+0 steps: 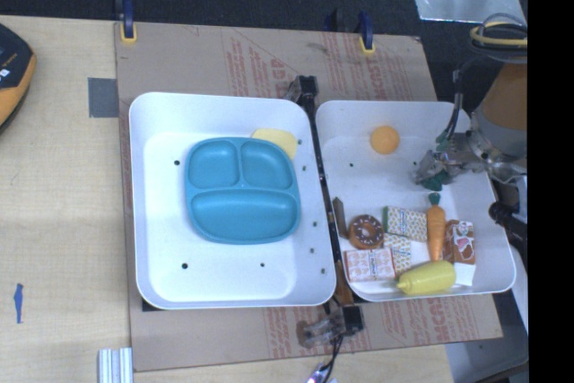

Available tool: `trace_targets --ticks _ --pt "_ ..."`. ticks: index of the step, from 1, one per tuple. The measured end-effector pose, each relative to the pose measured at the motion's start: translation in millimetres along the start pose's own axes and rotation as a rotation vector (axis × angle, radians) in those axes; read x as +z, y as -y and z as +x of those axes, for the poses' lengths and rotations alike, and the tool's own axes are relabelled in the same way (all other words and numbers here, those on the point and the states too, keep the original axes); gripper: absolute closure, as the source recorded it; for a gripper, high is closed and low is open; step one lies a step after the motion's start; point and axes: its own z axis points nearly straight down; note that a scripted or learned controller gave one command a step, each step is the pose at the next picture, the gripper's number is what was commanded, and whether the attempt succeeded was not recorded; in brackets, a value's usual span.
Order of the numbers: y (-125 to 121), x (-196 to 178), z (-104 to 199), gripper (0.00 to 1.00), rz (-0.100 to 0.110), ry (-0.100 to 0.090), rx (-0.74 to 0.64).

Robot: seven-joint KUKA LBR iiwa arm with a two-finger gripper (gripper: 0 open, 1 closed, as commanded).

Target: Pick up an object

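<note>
On the desk stand two shallow white bins side by side. The left bin carries a blue plate with three compartments, and a pale yellow piece shows just behind the plate's far right corner, partly hidden by it.

The right bin holds the small things. An orange ball lies alone in the far part of the bin. Nearer to the front edge lie a brown donut with sprinkles, a toy carrot with its green end pointing away from the front, a yellow banana-like piece along the front wall, and some flat printed packets between and under them. The carrot, the packets and the banana are close together, some of them touching.

The arm comes from the right, and its claw is low over the far right part of the right bin, just above the green end of the carrot and well apart from the ball. The claw is small and dark here, so it cannot be told if it is released or clenched, and nothing is clearly seen between its parts.
</note>
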Motion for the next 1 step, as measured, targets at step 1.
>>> trace_targets --ticks 1 --pt "-37.1 -100.8 106.5 1.0 -0.014 -0.005 -0.009"
